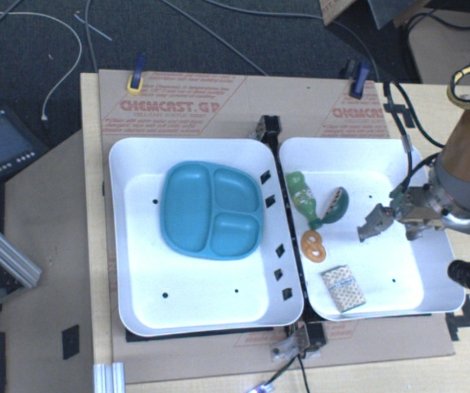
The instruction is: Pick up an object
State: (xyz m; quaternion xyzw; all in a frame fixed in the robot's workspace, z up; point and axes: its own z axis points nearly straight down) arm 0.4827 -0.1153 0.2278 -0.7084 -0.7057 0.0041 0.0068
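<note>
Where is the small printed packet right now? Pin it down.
The packet lies in the right bin, near its front edge, just below the orange ring and left of the end effector.

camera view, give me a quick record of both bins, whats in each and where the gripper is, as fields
left bin: blue divided plate
right bin: green bottle, green and red piece, orange ring, small patterned packet
item spread: all in the bin's left half, near the divider
gripper: over the right bin, right of the items, nothing seen between its fingers
</note>
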